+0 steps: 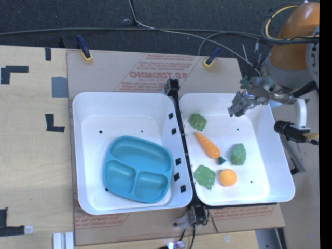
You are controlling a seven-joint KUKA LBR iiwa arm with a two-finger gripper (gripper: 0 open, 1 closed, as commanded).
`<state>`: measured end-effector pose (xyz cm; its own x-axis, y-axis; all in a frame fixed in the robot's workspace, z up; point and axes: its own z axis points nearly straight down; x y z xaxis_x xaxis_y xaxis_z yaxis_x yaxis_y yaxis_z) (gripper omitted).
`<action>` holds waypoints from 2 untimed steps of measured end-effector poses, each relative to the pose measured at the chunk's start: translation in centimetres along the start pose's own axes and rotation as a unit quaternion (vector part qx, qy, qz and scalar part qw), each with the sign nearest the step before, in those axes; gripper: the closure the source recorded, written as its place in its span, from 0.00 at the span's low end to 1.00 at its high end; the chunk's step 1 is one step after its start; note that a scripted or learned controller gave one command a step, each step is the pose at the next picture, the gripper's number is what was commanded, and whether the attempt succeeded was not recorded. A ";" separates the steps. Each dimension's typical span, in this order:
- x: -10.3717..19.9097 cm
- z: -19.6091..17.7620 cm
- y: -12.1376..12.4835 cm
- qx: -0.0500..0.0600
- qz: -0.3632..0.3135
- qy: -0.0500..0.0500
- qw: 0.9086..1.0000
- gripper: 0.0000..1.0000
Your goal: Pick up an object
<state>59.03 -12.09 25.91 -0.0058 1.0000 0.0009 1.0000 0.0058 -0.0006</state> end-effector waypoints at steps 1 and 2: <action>5.0 1.8 1.0 0.001 0.000 0.000 1.000 1.00; 10.4 3.3 1.8 0.001 0.000 0.000 1.000 1.00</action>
